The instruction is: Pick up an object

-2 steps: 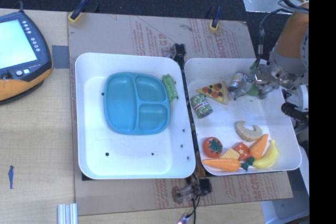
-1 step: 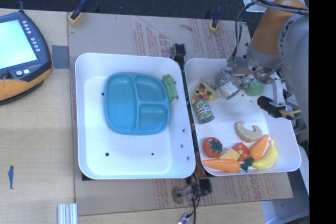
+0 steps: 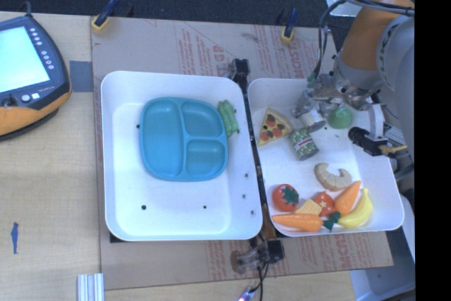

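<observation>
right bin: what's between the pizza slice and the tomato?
Camera view: bare white bin floor lies between the pizza slice and the tomato; the small can sits off to the right.

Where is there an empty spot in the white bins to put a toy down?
The left bin has bare floor around the blue plate, widest along its near edge. In the right bin, a small gap lies between the pizza slice and the tomato. Its near corner, by the carrot and banana, is crowded.
</observation>
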Action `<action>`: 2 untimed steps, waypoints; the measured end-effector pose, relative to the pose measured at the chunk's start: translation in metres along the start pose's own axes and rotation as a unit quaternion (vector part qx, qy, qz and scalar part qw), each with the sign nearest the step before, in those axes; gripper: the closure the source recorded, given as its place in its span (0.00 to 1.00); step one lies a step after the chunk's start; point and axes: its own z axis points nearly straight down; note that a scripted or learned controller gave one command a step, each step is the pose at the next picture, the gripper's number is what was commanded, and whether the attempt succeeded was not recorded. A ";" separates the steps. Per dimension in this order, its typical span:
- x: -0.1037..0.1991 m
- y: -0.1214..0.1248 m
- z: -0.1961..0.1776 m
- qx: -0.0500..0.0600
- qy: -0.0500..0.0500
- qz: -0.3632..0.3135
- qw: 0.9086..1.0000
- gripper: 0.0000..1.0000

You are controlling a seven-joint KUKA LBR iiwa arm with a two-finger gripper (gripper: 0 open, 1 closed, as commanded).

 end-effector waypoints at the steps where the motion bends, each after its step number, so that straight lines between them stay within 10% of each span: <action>1: -0.034 -0.041 -0.124 -0.003 -0.001 0.003 1.000 1.00; 2: 0.065 -0.102 -0.112 -0.001 0.000 0.002 1.000 1.00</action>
